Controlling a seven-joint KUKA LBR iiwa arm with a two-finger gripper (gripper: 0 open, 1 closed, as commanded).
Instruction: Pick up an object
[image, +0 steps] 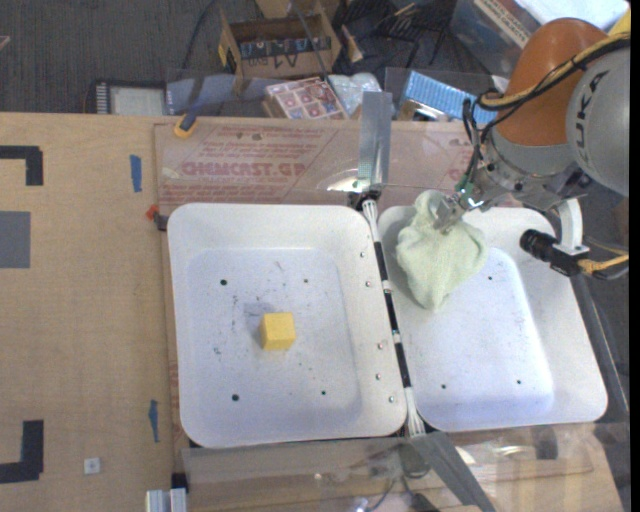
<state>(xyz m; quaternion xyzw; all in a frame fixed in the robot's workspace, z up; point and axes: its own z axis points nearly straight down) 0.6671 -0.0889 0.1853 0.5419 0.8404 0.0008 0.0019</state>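
- Camera view: gripper (452, 210) over the far-left part of the right bin (560, 390), fingers pinched on the top of a pale green cloth (437, 258)
- Cloth hangs bunched below the fingers, lower folds near the bin's left wall
- Left bin (200, 250): yellow cube (279, 331) sits near centre, well apart from the gripper

faded red lettering across the clear sheet (262, 165) behind the bins, upper middle of the frame, reading perhaps "chemcast gp", too washed out to be sure. black letters "ku" on the grey arm (600, 95) at the upper right edge, cut off by the frame. printed boxes (300, 97) at top centre, too small to read.
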